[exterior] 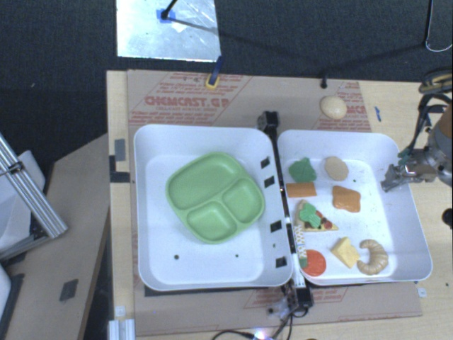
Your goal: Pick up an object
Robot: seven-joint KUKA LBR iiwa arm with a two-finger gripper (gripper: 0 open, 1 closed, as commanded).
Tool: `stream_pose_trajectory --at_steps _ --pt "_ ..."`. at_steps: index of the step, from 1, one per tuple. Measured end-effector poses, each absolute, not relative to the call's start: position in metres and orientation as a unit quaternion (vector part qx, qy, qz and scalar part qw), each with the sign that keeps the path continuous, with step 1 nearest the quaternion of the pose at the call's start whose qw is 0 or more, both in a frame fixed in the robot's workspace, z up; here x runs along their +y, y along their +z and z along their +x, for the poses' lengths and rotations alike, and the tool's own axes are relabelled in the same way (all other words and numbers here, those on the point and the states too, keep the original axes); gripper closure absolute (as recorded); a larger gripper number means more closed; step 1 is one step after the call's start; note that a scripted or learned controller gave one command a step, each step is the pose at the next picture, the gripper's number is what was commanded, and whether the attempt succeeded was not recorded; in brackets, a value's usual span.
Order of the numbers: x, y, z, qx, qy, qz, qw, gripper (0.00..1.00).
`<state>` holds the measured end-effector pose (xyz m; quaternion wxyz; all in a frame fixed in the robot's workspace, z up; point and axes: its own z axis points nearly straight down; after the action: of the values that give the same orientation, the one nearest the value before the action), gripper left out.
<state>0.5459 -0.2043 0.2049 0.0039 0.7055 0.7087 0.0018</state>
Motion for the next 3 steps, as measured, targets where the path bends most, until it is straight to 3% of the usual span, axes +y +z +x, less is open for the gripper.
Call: stream_pose_trajectory --at_steps 1,3 --pt "-0.205 0.226 0.547 0.709 0.0010 0.705 0.002 1.00" --pt "-0.104 0.238 0.540 0.711 0.0011 0.704 0.000 1.00"
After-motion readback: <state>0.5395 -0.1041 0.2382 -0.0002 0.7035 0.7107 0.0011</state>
